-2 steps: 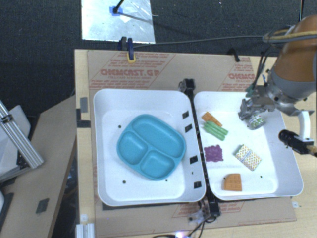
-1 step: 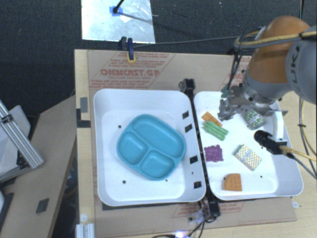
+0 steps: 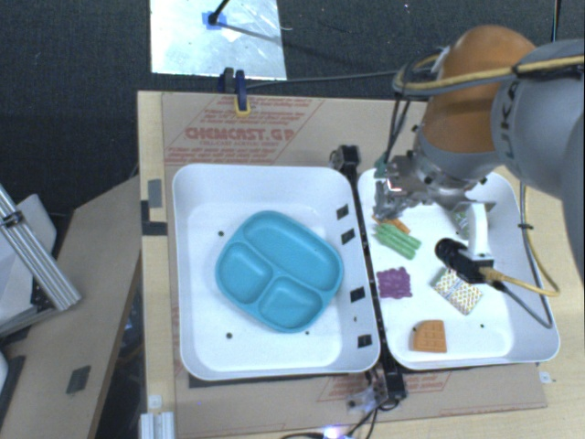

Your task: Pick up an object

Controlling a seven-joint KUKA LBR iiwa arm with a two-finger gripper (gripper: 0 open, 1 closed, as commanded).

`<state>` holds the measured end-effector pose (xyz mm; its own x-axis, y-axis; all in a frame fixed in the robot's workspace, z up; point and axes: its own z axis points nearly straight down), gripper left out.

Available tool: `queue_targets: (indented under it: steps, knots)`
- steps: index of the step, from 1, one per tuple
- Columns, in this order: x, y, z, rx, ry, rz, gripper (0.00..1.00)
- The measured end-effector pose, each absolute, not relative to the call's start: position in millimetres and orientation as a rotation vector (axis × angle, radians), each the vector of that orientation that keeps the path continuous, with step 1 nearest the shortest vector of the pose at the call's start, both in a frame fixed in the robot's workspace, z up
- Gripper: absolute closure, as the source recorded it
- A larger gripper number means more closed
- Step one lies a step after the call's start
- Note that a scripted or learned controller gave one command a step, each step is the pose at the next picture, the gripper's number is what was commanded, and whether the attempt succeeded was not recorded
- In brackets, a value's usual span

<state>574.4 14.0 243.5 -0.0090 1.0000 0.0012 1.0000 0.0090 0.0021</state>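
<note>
My gripper (image 3: 391,205) hangs low over the far left part of the right bin (image 3: 530,332). Just below it lies a small orange piece (image 3: 395,224), touching a green ridged piece (image 3: 398,240). Nearer the front lie a purple lumpy piece (image 3: 395,283), a white patterned square (image 3: 458,292) and an orange-brown square biscuit (image 3: 429,336). Nothing is visibly held between the fingers. The arm's grey body and orange band (image 3: 475,90) hide the far end of this bin.
The left bin (image 3: 196,245) holds a blue divided plate (image 3: 278,270) at its middle. A black-clipped divider (image 3: 361,263) runs between the two bins. A cardboard sheet (image 3: 247,126) lies behind them, and a metal rail (image 3: 37,254) stands at far left.
</note>
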Motion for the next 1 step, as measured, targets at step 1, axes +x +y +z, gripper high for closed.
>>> queue_targets:
  steps: [1]
  knots:
    - [589.3,63.5,228.6,2.211,2.231,0.003,1.00]
